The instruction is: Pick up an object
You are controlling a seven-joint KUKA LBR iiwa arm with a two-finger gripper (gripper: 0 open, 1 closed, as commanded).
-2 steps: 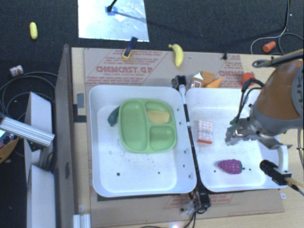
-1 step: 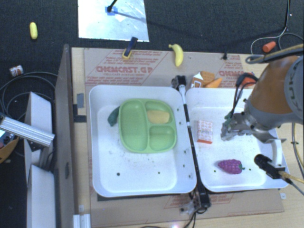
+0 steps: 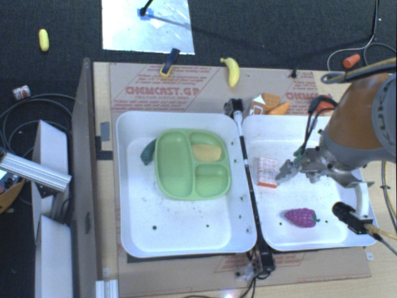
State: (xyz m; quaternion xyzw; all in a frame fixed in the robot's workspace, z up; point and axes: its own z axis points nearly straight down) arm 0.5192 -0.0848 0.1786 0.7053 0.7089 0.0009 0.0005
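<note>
Arm (image 3: 366, 120): grey with an orange band, reaching in from the right over the right bin.
Gripper (image 3: 284, 171): low over the middle of the right bin, tip pointing left, just right of the packet.
Fingers: too small and blurred to read; cannot tell whether they are spread or pressed together, and nothing shows between them.
Packet (image 3: 267, 171): small, white and red, flat on the right bin's floor near its left wall, close to the gripper tip; cannot tell whether they touch.
Grapes (image 3: 300, 216): purple bunch with a bit of green at its right end, lying in the right bin toward the front, apart from the gripper.
Right bin (image 3: 273, 132): white, shallow, holding the packet and the grapes.
Left bin (image 3: 133, 185): white, side by side with the right one.
Tray (image 3: 189, 165): green, 3 compartments, in the middle of the left bin; a pale yellow item (image 3: 208, 151) lies in its upper right compartment.
Dark green item (image 3: 147, 151): in the left bin, against the tray's left edge.
Banana (image 3: 232, 71): yellow, on the bench behind the bins.
</note>
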